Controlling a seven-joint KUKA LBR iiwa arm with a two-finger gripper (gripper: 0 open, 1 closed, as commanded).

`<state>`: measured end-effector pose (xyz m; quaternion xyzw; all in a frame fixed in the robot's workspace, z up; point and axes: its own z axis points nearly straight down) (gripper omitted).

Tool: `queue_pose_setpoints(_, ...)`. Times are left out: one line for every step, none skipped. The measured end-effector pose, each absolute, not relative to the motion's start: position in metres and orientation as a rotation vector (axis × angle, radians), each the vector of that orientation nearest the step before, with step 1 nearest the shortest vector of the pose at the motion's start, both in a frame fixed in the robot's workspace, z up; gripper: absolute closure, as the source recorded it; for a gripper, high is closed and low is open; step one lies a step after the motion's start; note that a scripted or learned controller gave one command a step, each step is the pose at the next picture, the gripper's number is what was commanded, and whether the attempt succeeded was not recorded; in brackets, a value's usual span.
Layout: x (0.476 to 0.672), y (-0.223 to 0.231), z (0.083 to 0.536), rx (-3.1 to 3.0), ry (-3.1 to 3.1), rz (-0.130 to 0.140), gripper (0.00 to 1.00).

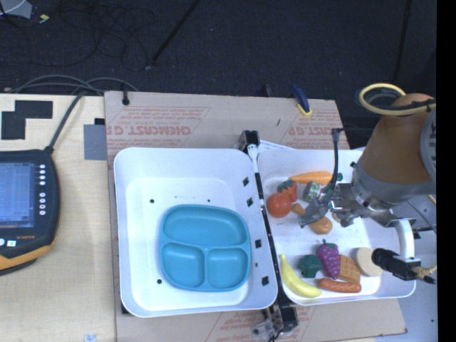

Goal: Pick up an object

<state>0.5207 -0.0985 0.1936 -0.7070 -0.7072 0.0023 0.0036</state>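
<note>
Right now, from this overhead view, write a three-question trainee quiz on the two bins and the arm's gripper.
1. True or false: the blue three-compartment plastic tray lies in the left white bin.
2. Which sits nearest the right white bin's front edge? A) yellow toy banana B) orange toy carrot C) red toy tomato
3. Fill in: the two-finger gripper hovers over the ___ bin.

Key: 1 true; 2 A; 3 right.
</note>
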Motion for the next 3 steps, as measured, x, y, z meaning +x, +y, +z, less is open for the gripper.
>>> queue_pose_setpoints(0.482,-0.135,0.098,-2.221,-2.222,-0.004,0.0)
queue_pose_setpoints(0.478,-0.138,0.101,-2.222,-2.204,0.009,1.0)
queue_pose_setpoints(0.477,-0.028,0.189,-2.206,-2.23,-0.004,1.0)
